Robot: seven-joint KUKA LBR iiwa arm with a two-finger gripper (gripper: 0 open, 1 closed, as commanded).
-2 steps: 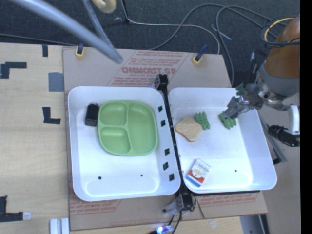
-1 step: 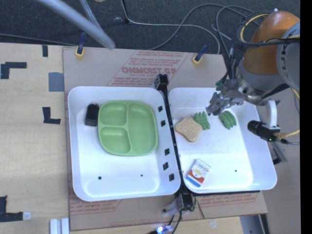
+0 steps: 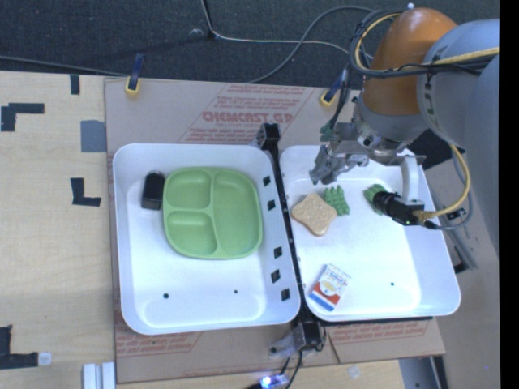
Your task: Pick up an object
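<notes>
Above the right bin (image 3: 422, 298) — gripper (image 3: 324, 173) near toast (image 3: 314, 215)

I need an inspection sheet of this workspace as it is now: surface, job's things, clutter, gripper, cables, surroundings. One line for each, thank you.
Surface: two white bins side by side, left bin and right bin, on a cardboard sheet.
Job's things: in the right bin a slice of toast, a green toy, a small carton; in the left bin a green divided plate and a black block.
Clutter: nothing seen.
Gripper: gripper is above the right bin's far side, near the green toy; nothing seen held.
Cables: black cable across the dark floor behind; yellow cable along the arm.
Surroundings: wooden bench with black tape marks.
</notes>
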